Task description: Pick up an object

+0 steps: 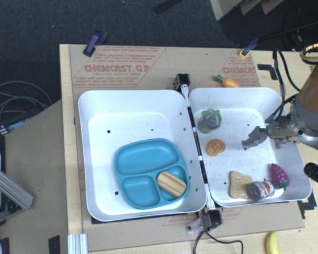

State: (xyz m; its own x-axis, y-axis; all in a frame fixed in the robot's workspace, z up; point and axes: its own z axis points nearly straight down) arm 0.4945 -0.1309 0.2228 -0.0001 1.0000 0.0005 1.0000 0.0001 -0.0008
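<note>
The gripper point(253, 138) is seen hovering in the right bin point(238, 97), its opening impossible to judge. The nearby pretzel point(215, 147), judged light and stiff, is best pinched across its rim.

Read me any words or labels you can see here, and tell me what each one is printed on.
"CHEMCAST GP": red print on the brown board under the bins, left side, above the left bin.
Same red print, partly cut off, on the board above the right bin.
Smaller red lines beneath both: too blurred to read.
Label on the small bottle in the right bin: too small to read.
</note>
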